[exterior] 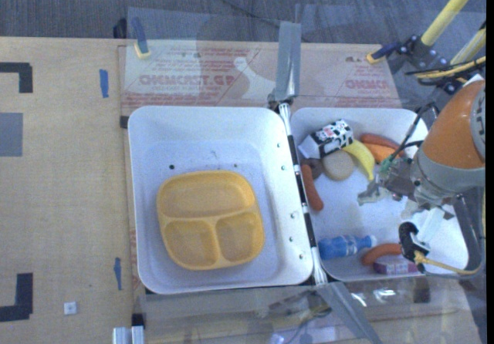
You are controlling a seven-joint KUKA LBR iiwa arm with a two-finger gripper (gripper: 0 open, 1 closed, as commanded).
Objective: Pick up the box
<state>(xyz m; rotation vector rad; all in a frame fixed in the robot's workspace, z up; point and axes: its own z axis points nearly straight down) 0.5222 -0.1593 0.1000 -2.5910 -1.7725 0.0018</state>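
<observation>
The black-and-white cow-patterned box [333, 136] lies at the far end of the right shallow white bin [340, 220], crowded against one yellow banana [360, 157], so a clean grip looks awkward. The claw [372, 194] hovers mid-bin, whether released or clenched I cannot tell. One blue bottle [345, 246], one yellow divided plate [210, 219] in the left white bin [147, 150].
</observation>
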